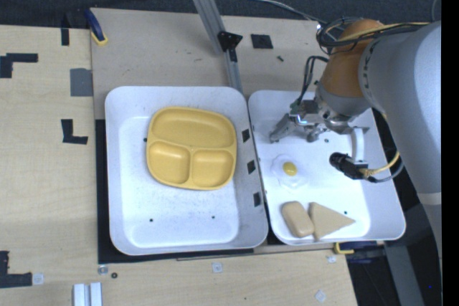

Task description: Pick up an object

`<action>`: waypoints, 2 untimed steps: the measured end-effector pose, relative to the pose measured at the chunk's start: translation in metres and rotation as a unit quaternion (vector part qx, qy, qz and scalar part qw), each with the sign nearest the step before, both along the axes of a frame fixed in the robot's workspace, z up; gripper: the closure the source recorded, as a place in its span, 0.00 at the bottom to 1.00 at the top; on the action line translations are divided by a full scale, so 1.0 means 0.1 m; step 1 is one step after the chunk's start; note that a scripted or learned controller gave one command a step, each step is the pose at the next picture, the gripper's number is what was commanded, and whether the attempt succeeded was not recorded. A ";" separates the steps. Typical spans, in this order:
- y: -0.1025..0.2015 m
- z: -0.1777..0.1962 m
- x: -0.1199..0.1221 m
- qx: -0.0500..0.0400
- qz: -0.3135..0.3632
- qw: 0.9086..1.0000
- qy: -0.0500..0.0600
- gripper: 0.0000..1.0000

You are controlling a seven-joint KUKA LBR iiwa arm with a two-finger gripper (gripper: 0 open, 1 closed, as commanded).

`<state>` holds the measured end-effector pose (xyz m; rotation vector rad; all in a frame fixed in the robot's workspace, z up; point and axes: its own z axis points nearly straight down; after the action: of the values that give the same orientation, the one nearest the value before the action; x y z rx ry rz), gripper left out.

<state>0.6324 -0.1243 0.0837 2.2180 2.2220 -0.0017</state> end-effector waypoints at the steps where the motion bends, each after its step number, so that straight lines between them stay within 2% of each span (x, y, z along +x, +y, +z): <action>1: 0.00 0.14 0.01 -0.001 0.000 1.000 -0.002 1.00; 2: -0.01 0.57 -0.02 0.001 -0.001 1.000 -0.001 1.00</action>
<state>0.6308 -0.1258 0.1404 2.2196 2.2212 0.0022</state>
